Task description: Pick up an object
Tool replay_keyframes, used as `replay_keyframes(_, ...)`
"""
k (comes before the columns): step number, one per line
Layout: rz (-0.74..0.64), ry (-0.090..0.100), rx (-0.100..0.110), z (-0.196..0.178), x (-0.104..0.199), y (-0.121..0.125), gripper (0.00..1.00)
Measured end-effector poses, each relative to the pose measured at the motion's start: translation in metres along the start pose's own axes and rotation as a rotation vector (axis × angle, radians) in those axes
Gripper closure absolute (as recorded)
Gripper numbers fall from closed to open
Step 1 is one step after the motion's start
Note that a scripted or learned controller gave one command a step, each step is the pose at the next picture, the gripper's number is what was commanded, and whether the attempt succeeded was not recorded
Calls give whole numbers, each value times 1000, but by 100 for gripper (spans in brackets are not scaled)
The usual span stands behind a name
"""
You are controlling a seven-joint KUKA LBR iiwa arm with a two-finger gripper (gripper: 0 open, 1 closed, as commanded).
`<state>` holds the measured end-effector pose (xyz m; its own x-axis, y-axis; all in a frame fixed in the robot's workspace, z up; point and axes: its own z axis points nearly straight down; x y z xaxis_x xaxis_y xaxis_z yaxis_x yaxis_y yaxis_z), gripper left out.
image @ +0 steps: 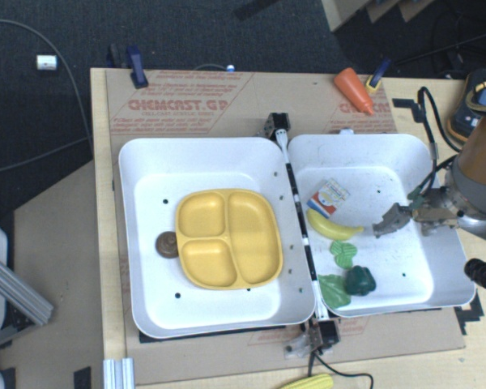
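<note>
Approach stage: tool over the right bin, nothing lifted yet.

Camera view: the tool hangs in the right bin, just right of the banana; whether it is spread or pressed together I cannot tell. Green toys lie below. Next, I judge, it must shift left and descend onto the banana.

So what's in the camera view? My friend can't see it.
A grey robot gripper reaches into the right white bin near a yellow banana, green toys and a small card. The left white bin holds a yellow divided plate.
</note>
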<state>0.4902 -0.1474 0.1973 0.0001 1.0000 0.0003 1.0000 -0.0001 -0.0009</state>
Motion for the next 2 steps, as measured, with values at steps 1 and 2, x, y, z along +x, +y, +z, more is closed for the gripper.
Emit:
replay_keyframes(1,-2,1,2,71,53,-12,0)
replay_keyframes(2,0,1,1,113,53,-11,0)
